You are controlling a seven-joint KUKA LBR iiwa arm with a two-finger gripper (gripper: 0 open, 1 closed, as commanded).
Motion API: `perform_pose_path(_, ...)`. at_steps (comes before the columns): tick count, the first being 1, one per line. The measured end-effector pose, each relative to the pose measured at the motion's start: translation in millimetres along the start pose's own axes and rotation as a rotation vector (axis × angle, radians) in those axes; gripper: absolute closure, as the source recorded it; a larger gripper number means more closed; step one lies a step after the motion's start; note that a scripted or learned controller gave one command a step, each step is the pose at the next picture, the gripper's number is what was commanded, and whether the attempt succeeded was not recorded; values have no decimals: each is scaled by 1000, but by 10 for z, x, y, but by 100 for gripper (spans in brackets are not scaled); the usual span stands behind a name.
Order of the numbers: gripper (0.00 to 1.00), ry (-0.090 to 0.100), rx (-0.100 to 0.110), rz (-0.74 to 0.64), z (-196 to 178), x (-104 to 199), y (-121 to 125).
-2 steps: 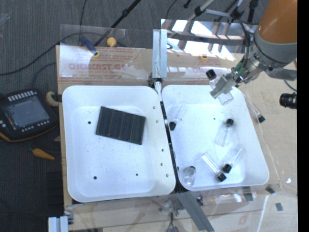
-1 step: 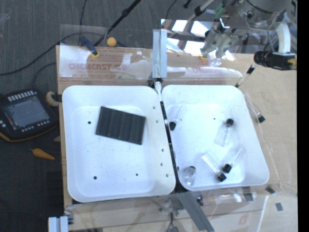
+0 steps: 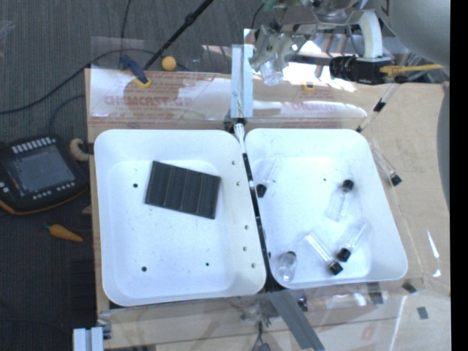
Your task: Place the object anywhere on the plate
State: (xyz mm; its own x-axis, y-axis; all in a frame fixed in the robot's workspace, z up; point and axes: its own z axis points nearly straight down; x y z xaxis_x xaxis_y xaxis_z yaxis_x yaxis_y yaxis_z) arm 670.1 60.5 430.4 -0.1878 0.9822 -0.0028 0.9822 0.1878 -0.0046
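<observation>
Clear plastic vials with black caps (image 3: 322,248) lie scattered along the near side of the right-hand shallow white bin (image 3: 307,146), three of them bunched close to its front wall, a fourth (image 3: 338,202) a little farther back, and a fifth (image 3: 265,175) tight against the divide between the two bins. Just across that divide, the left-hand shallow white bin (image 3: 121,269) holds the dark grey ribbed rectangular plate (image 3: 183,189), lying flat and slightly askew, with nothing resting on it. Beyond both bins, over the far edge of the pale wooden worktop (image 3: 418,159), the grey robot arm (image 3: 417,6) reaches in from the right with its pincer (image 3: 272,53) hanging high, well apart from the plate and from the vials. A pale, glassy shape shows just under the pincer, but glare off the clear sheeting behind it makes it impossible to tell whether this is a vial being carried or part of the tool itself, or whether the pincer is spread or pressed together. Judged from this moment, the task is not done: no object sits on the plate. If a vial is in hand, what is left is the carry across to the left bin and the release over the plate; if not, a pick from the right bin is still to come.
</observation>
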Motion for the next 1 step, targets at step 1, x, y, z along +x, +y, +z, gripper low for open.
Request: perform_pose_path(1,100,-2,2,461,4,683,127)
